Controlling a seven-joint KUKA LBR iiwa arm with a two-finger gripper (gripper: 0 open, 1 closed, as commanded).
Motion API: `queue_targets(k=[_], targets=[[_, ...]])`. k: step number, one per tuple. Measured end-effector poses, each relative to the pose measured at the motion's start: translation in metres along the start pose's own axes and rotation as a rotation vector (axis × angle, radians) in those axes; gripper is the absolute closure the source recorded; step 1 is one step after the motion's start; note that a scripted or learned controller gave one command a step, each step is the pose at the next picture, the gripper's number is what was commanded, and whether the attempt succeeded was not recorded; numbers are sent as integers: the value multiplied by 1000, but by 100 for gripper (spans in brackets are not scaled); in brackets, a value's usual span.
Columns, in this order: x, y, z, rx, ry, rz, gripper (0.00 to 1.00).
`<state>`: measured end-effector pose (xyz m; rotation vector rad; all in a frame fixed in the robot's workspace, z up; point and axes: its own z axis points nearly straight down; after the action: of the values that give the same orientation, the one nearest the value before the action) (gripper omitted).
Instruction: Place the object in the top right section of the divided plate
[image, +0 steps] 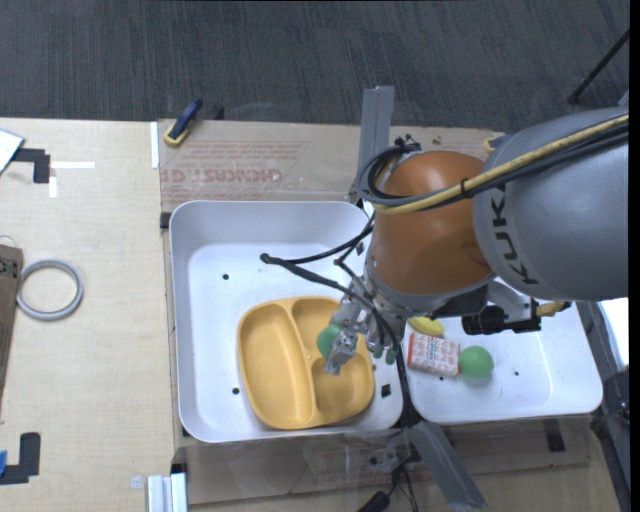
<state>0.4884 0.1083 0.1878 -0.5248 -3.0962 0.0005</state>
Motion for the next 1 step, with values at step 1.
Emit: queue_targets(k=[1], targets=[[29, 52, 11, 0, 1, -380, 100]])
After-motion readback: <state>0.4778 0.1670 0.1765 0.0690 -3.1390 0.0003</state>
